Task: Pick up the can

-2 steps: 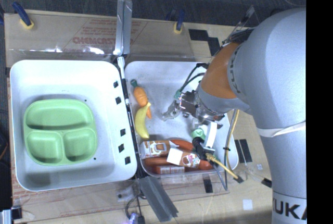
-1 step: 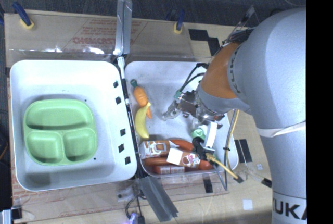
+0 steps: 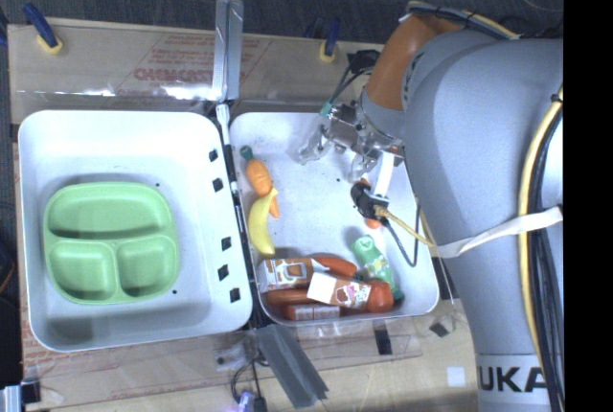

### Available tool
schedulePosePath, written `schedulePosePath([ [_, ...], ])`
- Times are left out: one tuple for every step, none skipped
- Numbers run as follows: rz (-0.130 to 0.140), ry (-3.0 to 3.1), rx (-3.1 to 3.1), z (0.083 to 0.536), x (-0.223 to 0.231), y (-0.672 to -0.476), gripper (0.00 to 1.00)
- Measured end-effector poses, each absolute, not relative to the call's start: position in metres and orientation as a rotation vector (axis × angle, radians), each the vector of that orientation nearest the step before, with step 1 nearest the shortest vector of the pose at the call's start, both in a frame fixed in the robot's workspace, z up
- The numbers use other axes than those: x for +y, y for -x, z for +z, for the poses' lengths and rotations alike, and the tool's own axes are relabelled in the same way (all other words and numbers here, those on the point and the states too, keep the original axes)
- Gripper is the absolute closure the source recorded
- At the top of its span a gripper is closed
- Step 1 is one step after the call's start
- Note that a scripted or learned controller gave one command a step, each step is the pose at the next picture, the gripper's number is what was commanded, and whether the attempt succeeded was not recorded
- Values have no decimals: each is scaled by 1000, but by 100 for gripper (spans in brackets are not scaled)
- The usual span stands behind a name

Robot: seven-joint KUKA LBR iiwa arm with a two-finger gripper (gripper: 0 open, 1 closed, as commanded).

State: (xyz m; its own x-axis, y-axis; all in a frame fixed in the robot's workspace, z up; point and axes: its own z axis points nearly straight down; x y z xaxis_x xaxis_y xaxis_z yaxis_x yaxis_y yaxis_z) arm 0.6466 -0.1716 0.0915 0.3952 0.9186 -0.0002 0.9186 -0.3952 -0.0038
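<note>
Camera view from above the bench: the grey arm (image 3: 479,190) reaches in from the right over the right-hand bin (image 3: 297,209), its orange band (image 3: 397,65) showing above the wrist. The gripper (image 3: 321,144) hangs over the bin's upper part, its metal fingers (image 3: 308,151) pointing toward the bin's top-left area. Nothing can be seen between them, and from this angle it is not possible to tell whether they stand apart or together, or whether they touch the bin floor.

A green can (image 3: 372,259) lies tilted in the lower right of the same bin, just beside the arm's cabling and well apart from the gripper. Along the bin's bottom edge sit a small juice carton (image 3: 283,274), a red sausage-like piece (image 3: 330,264) and a white-and-red packet (image 3: 340,291), crowded together. A banana (image 3: 261,226) lies along the bin's left wall, with a carrot (image 3: 258,174) just above it.

The left-hand bin (image 3: 57,151) holds a green divided tray (image 3: 110,242). Blue clamps (image 3: 40,25) grip the back edge of the bench (image 3: 124,51).
</note>
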Motion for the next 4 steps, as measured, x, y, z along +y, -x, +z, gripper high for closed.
schedulePosePath([
  [-4,2612,-1735,93,-195,-623,0],
  [3,2601,-1749,103,-194,-623,100],
  [2,2673,-1646,239,-130,-554,100],
  [9,2877,-1249,247,-20,-524,100],
])
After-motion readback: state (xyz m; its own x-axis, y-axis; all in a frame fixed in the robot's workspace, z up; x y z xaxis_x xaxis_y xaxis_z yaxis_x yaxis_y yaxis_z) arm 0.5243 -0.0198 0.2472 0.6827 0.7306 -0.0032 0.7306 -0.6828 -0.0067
